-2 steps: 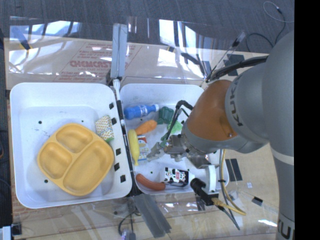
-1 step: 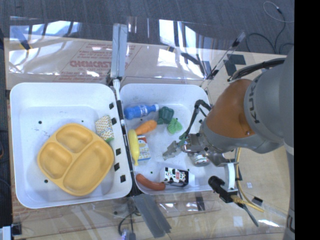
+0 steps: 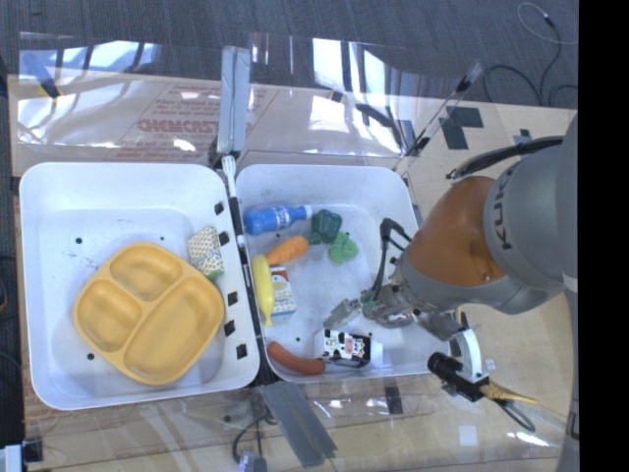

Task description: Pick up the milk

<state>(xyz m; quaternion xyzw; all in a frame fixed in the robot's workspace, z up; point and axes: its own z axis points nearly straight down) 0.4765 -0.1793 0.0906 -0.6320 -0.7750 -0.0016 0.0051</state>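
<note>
Looking down on the table (image 3: 118,131), the camera view takes in two white bins side by side. The left bin (image 3: 59,195) holds one yellow divided plate (image 3: 147,313) and one small patterned carton (image 3: 205,250) by its right wall. The right bin (image 3: 393,190) holds seven things: one blue bottle (image 3: 275,218), one dark green pepper (image 3: 326,226), one light green toy (image 3: 343,252), one carrot (image 3: 287,251), one banana (image 3: 262,288), one small juice box (image 3: 282,293) touching the banana, and one sausage (image 3: 295,360) at the near wall. The milk (image 3: 346,346), a single black-and-white carton, lies on its side just right of the sausage. The one hand (image 3: 366,308) hangs just above the milk; whether it is spread or pressed together cannot be told.
</note>
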